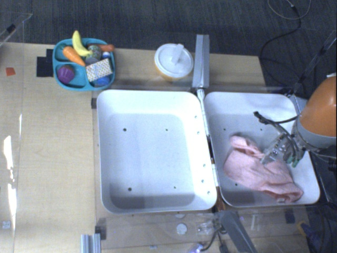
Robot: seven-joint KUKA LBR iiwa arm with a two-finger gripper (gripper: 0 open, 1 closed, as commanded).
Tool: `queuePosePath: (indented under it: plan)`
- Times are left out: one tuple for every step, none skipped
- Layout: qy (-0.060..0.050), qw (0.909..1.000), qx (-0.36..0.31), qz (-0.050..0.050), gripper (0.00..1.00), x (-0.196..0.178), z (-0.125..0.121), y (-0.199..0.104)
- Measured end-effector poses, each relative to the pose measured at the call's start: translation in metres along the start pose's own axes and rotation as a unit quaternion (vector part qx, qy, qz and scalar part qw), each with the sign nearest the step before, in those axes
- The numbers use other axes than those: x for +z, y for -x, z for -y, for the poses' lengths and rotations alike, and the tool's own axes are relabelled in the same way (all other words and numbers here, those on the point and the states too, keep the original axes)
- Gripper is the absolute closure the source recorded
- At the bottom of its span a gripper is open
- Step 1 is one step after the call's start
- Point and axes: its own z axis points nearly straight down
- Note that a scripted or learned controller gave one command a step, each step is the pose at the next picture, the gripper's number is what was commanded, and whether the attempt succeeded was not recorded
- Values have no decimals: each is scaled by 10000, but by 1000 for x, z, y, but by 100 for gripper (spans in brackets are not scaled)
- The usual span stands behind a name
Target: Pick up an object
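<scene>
A crumpled pink cloth (258,172) lies in the right white bin (231,109), toward its front right. My gripper (276,154) reaches in from the right and sits low over the cloth's upper right part, touching or nearly touching the fabric. Its tips are small and blurred against the cloth. The orange band of the arm (321,115) shows at the right edge, above the bin's right wall.
The left white bin (113,141) stands beside the right one. Behind the bins sit a blue divided tray (59,82) with toy food and a white lidded cup (174,61). A metal post (201,62) rises between the bins at the back. Cables run at the upper right.
</scene>
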Motion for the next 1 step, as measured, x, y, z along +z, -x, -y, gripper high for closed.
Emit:
queuePosePath:
  plan:
    - [0,10000,-1,0,0,0,0,0]
